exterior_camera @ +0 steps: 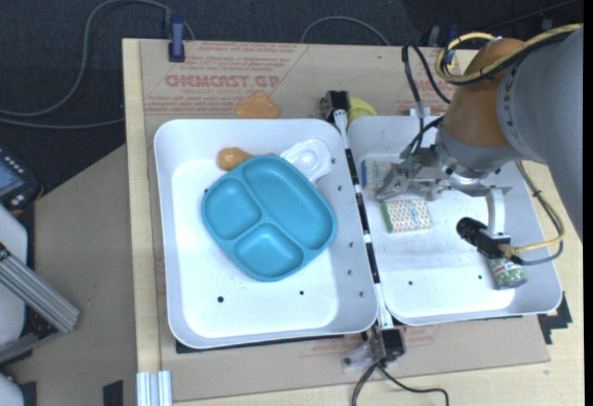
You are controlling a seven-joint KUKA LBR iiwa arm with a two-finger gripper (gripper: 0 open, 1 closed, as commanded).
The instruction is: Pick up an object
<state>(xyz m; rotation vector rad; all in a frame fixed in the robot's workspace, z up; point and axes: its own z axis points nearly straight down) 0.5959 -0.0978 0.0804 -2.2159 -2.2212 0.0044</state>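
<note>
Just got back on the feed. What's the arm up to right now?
The grey arm reaches in from the right, and its gripper is down in the right bin. It sits just above a small speckled pad and beside a striped item near the bin's left wall. I can't see anything held yet. The left bin holds a blue divided plate, an orange piece and a white piece, all away from the arm.

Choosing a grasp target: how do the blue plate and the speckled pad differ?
The blue plate is far larger than the speckled pad. The plate lies in the left bin, the pad in the right bin. The plate has three compartments; the pad none. Both lie flat.
</note>
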